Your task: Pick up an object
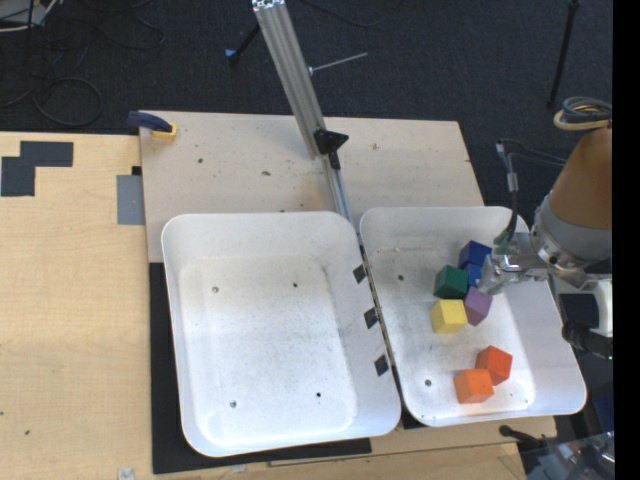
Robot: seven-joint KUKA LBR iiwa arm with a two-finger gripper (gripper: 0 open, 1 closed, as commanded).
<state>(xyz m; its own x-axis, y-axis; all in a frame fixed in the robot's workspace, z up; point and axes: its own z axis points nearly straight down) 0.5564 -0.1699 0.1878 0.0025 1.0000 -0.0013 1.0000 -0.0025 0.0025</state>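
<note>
The claw [490, 280] hangs low in the right bin [420, 230], its tip against the purple block [478, 306] at the cluster's 3 o'clock side; whether it is clenched or released cannot be told. Blue [474, 256], green [451, 282] and yellow [448, 316] blocks crowd just beside it, with two orange blocks [484, 374] apart toward 5 o'clock.

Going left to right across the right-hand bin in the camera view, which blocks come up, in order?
Green cube → yellow cube → orange cube → red-orange cube. The blue cube and purple block are left out: they overlap the others near the gripper, so their order is unclear.
</note>
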